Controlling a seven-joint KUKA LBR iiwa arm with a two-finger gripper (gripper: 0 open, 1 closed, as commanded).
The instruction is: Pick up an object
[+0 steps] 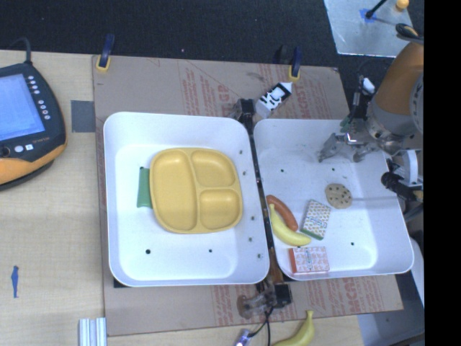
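A banana (299,331) lies nearest the camera, on the counter (50,236) just outside the right bin (374,262), below its lower edge. Inside that bin a second banana (287,231) is seen, touching a hot dog (282,209) on its upper left side. Just right of that banana a small packet (315,218) is tilted, and below it a red-printed box (310,260) is laid against the bin's lower wall. A cookie (338,194) is placed up and right of the packet, apart from everything.

The tool (346,148) is held over the bin's upper part, above the cookie, with its fingers spread and nothing between them.

For a sound pick, the cookie is judged the easiest target, since it is isolated and closest; the tool should be brought straight down with the fingers straddling it. It is flat, so a low, level close is needed. The banana cluster is better avoided, as neighbours could be nudged.

Counted: two bananas, one hot dog, one packet, one box, one cookie, two bins. In the left bin (126,258) one yellow tray (194,189) is set over one green item (143,187).
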